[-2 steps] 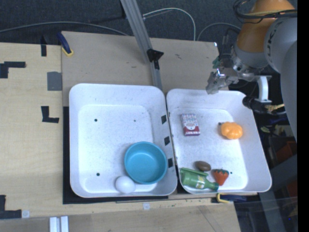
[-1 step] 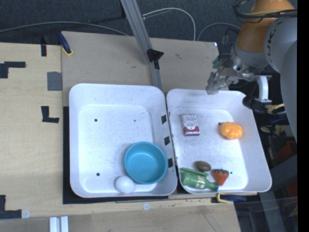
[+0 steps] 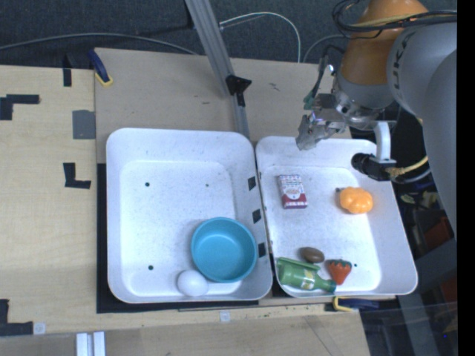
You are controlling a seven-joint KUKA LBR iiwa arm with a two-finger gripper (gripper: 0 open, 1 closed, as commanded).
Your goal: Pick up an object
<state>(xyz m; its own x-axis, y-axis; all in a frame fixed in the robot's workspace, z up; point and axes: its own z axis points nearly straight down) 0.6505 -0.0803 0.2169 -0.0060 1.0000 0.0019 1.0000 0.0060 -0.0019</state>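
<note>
- Two shallow white bins sit side by side on the bench; the gripper hangs over the far edge of the right bin, nothing visible between its tips (whether it is apart or closed, I cannot tell).
- Right bin: a small red-and-white carton lies flat near the middle; a rounded orange fruit-like object sits toward the right edge.
- Near edge of the right bin: a green bottle on its side, a brown oval lump and a red strawberry-like piece, close together.
- Left bin: a smooth blue bowl by the near right corner, a white ball touching its rim.
</note>
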